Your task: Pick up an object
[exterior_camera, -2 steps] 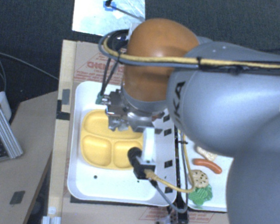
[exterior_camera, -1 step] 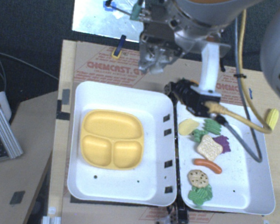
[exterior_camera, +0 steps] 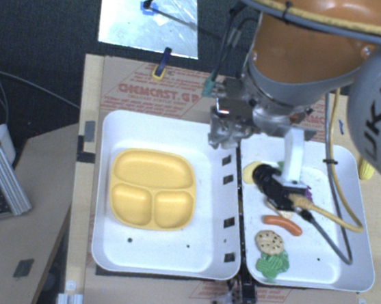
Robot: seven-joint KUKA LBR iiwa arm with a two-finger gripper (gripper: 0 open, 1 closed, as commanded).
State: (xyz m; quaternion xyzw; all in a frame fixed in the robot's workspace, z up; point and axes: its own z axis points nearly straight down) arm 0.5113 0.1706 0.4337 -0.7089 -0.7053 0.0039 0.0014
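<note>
bench (exterior_camera: pixel 51 165): tan top, carrying a printed cardboard sheet (exterior_camera: pixel 156 92) with both bins on it.
left bin (exterior_camera: pixel 165 248): white and shallow. It holds one item.
yellow divided plate (exterior_camera: pixel 151 188): three compartments, lying flat and upright in the middle of the left bin, clear of all four walls.
gripper (exterior_camera: pixel 225 137): hangs over the far end of the ridge where the two bins meet, nearer the right bin's far-left corner than any loose item. Height above the bin floor can't be read at this slant.
grip state: cannot tell whether open or closed, as the mechanism is seen end-on. No object is seen in its grasp.
right bin (exterior_camera: pixel 322 260): white, holding the small toy foods in its left half.
yellow piece (exterior_camera: pixel 249 170): partly hidden and not identifiable. Of the objects, it lies closest to the gripper.
sausage (exterior_camera: pixel 282 224): orange-red, lying flat and roughly crosswise.
cookie (exterior_camera: pixel 269 242): round and speckled, just nearer the camera than the sausage, with a small gap between them.
green broccoli-like toy (exterior_camera: pixel 272 264): beside the cookie, near the front wall.
task status (judgement): nothing picked yet. Candidate targets are well apart from the gripper.
risk 1: a straight descent from here meets the bin ridge or bare floor, so the grasp closes on nothing.
risk 2: the plate is wide and flat, so a pinch would likely slip off its rim.
risk 3: the sausage, cookie and broccoli sit close together, so an off-centre approach may nudge a neighbour or catch two.
</note>
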